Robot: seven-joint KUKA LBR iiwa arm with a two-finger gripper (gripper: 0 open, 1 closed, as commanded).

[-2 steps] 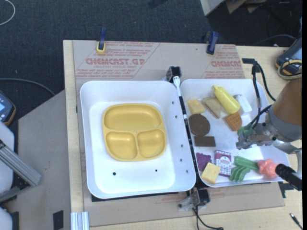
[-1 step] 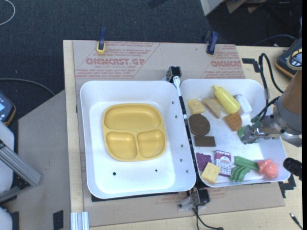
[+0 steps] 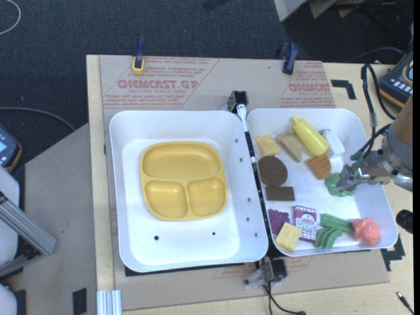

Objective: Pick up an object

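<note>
The two bins (image 3: 125, 195) are white. The left one holds a yellow tray (image 3: 184, 179). The right one has a yellow bottle (image 3: 308, 135), a brown round cookie (image 3: 272, 170), green beans (image 3: 331, 228) and a pink lump (image 3: 366, 230).

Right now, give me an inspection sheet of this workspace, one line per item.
Surface: bench with two white bins; left bin, right bin.
Job's things: toy food in right bin, including yellow bottle, brown disc, pink piece, green beans.
Clutter: yellow divided tray in left bin.
Gripper: gripper low over the right bin's right side, at a green piece; grasp not confirmed.
Cables: black cable at right; one at front edge.
Surroundings: dark carpet, two clamps.
</note>
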